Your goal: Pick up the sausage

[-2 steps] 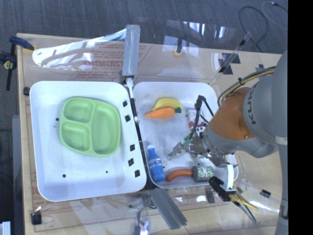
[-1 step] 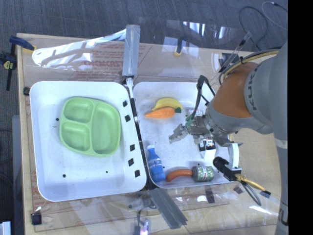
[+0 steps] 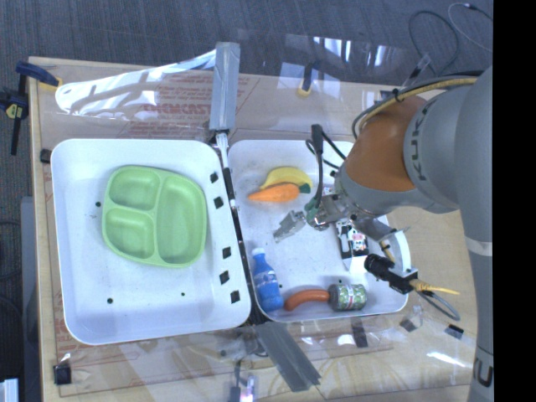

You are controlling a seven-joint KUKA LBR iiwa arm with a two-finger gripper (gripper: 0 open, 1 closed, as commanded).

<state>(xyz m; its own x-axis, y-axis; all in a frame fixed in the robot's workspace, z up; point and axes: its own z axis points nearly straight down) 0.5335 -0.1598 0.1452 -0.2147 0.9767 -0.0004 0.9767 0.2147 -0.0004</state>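
Hovering mid-bin with our tool (image 3: 295, 221) spread wide and holding nothing, we judge it poised to descend on the sausage (image 3: 306, 297), lying near the right bin's (image 3: 251, 153) near wall.

- I work in a robotics lab, at a test rig rather than in any home or kitchen.
- My bench (image 3: 469, 249) is a bare wooden board on grey carpet (image 3: 126, 15), with a blue clamp (image 3: 38, 74) gripping its far left corner.
- Two shallow white bins, the left bin (image 3: 71, 308) and the right bin (image 3: 251, 153), sit side by side, held with grey tape (image 3: 224, 86) and black clips (image 3: 224, 275).
- Clear plastic sheeting (image 3: 126, 90) lies behind them.
- Loose cables (image 3: 435, 44) run over my grey arm (image 3: 452, 141) with its orange band (image 3: 381, 153).
- The green divided plate (image 3: 155, 216) and toy food such as the plastic carrot (image 3: 275, 193) are props.
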